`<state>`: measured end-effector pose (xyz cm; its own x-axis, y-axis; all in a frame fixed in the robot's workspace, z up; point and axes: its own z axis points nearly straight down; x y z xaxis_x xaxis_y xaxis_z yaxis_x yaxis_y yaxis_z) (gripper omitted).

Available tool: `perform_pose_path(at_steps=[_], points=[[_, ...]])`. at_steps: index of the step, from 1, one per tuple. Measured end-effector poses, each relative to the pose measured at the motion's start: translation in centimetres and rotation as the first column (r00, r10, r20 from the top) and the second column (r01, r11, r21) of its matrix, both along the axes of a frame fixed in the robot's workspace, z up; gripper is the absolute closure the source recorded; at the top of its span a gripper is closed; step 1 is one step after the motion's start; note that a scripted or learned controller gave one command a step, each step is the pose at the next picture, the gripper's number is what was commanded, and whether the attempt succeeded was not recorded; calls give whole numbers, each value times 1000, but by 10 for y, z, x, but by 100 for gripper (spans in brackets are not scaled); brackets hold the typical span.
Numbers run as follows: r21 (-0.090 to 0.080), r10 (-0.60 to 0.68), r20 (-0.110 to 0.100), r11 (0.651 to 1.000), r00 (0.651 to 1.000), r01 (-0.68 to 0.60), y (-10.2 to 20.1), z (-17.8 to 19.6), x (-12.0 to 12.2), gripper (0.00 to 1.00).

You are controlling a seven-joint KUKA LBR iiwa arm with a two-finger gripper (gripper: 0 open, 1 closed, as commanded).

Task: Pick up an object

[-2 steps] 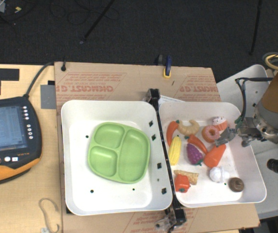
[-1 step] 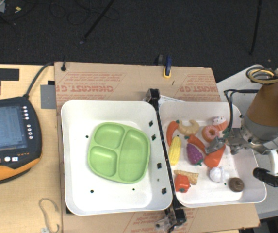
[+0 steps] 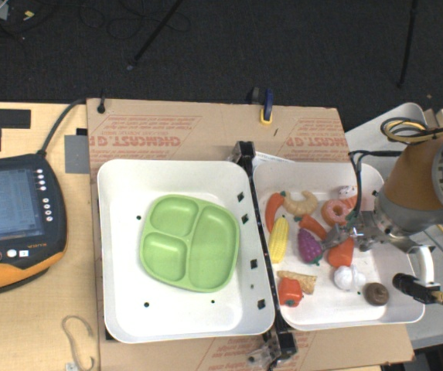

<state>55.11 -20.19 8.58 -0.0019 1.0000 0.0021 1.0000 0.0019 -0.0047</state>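
The claw (image 3: 343,236) hangs low in the right bin (image 3: 391,315), its tips over the toy pile; whether they grip anything I cannot tell. The orange piece (image 3: 342,253) lies just below them, the grapes (image 3: 308,246) beside.

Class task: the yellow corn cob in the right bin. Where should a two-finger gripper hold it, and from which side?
Grip the corn cob at its middle, across its narrow width, coming from above. It lies flat, its long axis running up the bin, so probably its long sides are the easiest faces to pinch.
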Motion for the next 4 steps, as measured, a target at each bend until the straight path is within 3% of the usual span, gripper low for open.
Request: perform_pose_path(at_steps=[1,3,4], points=[[0,-2,1,1000,1000,2,-1,12,0,100],[-4,-2,9,1000,1000,2,-1,116,12,100],[-2,-1,6,1000,1000,1,-3,143,12,100]])
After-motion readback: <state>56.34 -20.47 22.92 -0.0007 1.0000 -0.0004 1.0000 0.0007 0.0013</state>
